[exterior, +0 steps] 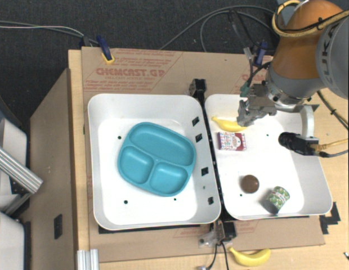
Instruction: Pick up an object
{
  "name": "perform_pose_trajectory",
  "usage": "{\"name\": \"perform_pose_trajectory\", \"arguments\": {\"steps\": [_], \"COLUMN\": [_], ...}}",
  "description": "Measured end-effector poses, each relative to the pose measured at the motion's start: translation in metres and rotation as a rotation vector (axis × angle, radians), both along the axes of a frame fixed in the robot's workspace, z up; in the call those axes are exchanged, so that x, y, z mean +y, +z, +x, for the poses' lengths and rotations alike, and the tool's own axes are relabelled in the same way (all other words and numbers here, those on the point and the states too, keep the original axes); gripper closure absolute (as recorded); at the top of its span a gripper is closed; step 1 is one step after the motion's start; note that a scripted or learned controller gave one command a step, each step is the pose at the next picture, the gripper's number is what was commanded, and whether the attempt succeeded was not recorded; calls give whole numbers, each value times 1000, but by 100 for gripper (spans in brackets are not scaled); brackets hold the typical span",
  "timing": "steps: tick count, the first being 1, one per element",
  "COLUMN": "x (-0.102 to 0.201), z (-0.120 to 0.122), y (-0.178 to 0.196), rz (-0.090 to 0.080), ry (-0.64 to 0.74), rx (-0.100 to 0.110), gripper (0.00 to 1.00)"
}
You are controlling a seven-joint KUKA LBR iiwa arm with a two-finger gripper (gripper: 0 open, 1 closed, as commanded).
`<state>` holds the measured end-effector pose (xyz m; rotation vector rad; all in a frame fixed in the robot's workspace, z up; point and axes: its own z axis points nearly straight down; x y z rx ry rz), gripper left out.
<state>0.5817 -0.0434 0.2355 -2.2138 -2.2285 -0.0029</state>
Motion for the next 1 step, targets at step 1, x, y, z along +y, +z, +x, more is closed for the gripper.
{"name": "perform_pose_trajectory", "arguments": {"steps": [1], "x": [49], "z": [28], "y": [5], "rz": [0], "ry": [1], "rx": [-2], "gripper": [100]}}
